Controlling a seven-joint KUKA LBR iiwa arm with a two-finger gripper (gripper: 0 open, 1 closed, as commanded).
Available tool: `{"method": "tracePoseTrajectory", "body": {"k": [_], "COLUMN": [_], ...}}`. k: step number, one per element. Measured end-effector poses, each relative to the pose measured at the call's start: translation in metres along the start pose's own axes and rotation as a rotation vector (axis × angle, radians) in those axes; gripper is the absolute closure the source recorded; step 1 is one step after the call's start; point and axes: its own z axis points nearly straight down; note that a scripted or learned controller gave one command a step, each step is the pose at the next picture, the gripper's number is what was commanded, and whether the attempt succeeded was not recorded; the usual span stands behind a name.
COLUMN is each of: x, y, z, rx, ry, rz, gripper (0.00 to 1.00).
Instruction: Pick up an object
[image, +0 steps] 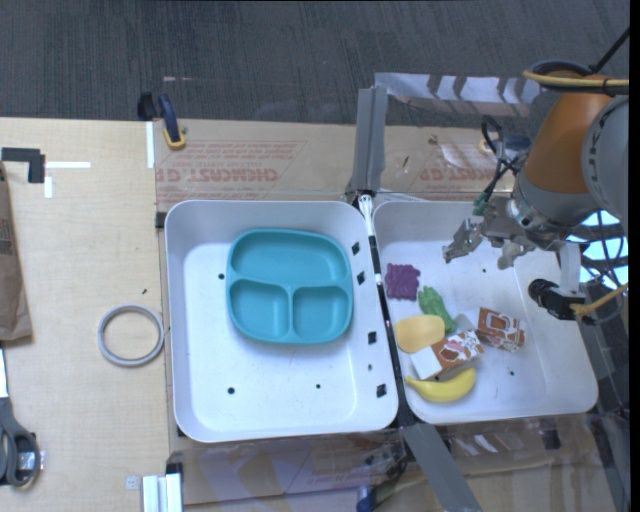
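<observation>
Hovering over the right white plastic bin, the two-finger gripper hangs with fingers spread, grasping nothing. Toy food, including a curved yellow banana, lies below-left; I'd say it must descend next.

The pincer hangs open and empty over the right bin, above the banana.

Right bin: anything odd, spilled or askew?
Nothing spilled. The toy food, including banana and purple grapes, lies bunched at the right bin's left side, all inside the rim. The gripper hangs above bare floor, holding nothing.
</observation>
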Motion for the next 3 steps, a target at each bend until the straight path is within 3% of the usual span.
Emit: {"method": "tracePoseTrajectory", "body": {"k": [1, 2, 3], "x": [0.015, 0.0, 0.02], "y": [-0.1, -0.068, -0.135], "z": [0.046, -0.011, 0.047], "rx": [0.004, 0.001, -0.01], "ry": [0.002, 0.001, -0.002], "rz": [-0.07, -0.119, -0.214], "gripper": [0.0, 0.0, 0.0]}}
